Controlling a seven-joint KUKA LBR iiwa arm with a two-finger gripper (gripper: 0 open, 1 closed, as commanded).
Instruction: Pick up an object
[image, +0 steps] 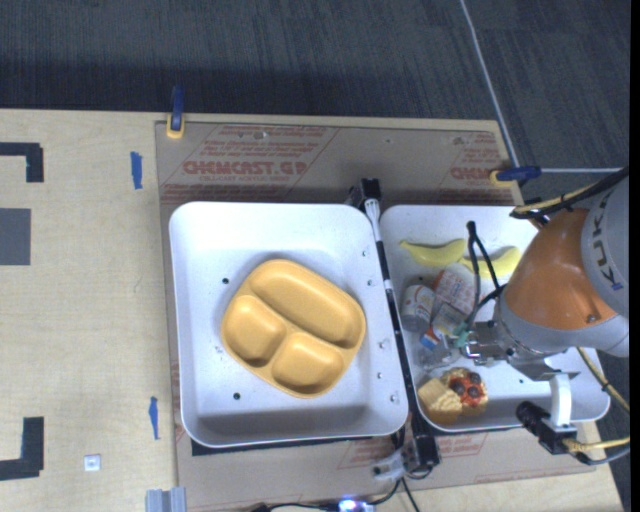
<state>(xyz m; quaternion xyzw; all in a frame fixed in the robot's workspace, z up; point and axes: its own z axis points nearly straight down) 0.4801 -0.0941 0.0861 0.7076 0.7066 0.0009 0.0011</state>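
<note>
A yellow three-compartment tray (292, 325) lies in the left bin (200, 240). The right bin (400, 225) holds a yellow banana (440, 253), a crumpled clear wrapper with red print (440, 295), a bluish clear packet (432, 343) and a yellow-and-red toy (455, 391) at its near edge. My gripper (468, 340) reaches down from the right into the middle of the right bin, beside the wrapper and just above the toy. The orange wrist covers the bin's right part, and the fingertips are hard to make out among the clutter.
Both bins rest on a brown cardboard sheet (300, 160) on the wooden bench (80, 300). A black divider strip (385, 290) runs between the bins. Blue clamps (176, 105) hold the cardboard at its corners.
</note>
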